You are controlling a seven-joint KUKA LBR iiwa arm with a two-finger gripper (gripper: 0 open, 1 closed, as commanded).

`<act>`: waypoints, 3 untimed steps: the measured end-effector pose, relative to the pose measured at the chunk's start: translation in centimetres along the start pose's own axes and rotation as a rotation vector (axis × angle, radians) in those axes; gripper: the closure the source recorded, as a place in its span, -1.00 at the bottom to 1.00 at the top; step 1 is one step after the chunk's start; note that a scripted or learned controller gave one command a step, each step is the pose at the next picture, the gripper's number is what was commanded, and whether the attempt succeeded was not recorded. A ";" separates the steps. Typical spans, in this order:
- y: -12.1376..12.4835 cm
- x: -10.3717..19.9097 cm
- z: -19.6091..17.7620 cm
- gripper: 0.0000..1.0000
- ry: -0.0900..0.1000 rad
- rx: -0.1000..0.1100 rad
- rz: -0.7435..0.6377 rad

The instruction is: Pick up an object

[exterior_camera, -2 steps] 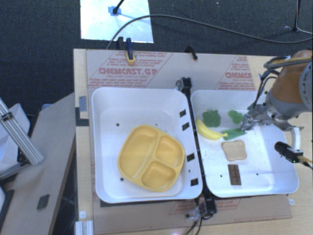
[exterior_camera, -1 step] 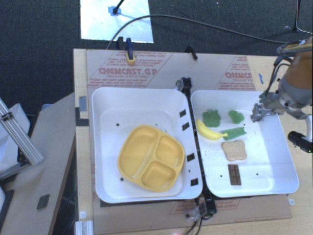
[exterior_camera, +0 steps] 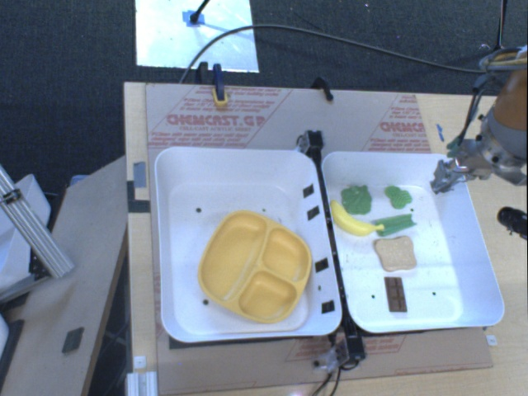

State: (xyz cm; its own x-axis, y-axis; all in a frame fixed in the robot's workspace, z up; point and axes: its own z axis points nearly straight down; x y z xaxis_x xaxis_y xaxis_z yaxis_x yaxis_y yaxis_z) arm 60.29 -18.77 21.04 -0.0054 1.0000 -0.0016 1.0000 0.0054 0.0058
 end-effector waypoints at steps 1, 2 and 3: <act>1.2 0.3 -5.7 1.00 -0.001 -0.003 -0.001; 0.8 6.3 -5.7 1.00 0.003 0.004 -0.005; 0.8 10.8 -4.3 1.00 0.002 0.004 -0.003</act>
State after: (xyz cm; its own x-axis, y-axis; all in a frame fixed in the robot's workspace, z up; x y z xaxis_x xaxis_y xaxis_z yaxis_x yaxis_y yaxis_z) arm 61.00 -7.99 25.33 -0.0083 1.0000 0.0008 1.0000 0.0083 0.0015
